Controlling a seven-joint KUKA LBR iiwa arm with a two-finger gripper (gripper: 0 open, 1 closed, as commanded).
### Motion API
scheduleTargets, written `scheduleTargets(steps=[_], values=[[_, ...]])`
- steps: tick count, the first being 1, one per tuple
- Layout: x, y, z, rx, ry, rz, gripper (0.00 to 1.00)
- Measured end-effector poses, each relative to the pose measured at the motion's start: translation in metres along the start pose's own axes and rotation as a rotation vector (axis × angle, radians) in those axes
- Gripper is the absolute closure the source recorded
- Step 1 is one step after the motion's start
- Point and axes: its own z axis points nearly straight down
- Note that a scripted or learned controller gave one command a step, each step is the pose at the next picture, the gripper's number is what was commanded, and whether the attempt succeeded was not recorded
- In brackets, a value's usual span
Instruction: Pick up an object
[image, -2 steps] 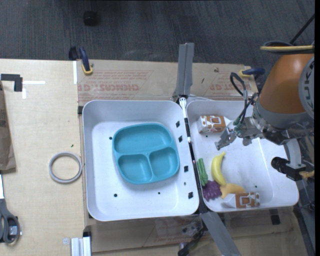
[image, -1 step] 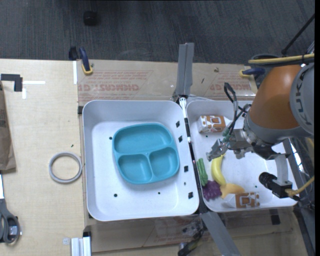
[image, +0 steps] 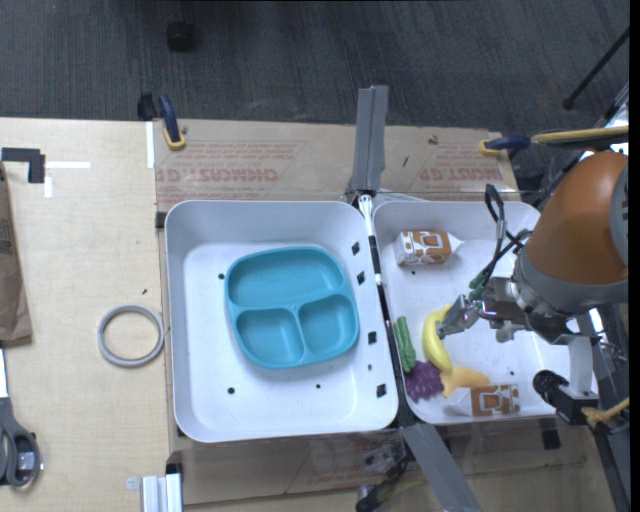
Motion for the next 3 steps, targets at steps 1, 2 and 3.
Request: scheduleTargets(steps=[1, 2, 3], values=[[0.0291, -0.0021, 0.0002, 0.0, -0.001, -0.038, 0.0], [0.0258, -0.002, -0.0002, -0.001, 0.0, -0.003, 0.0], [0.0258, -0.002, -0.0002, -0.001, -0.001, -0.002, 0.0]])
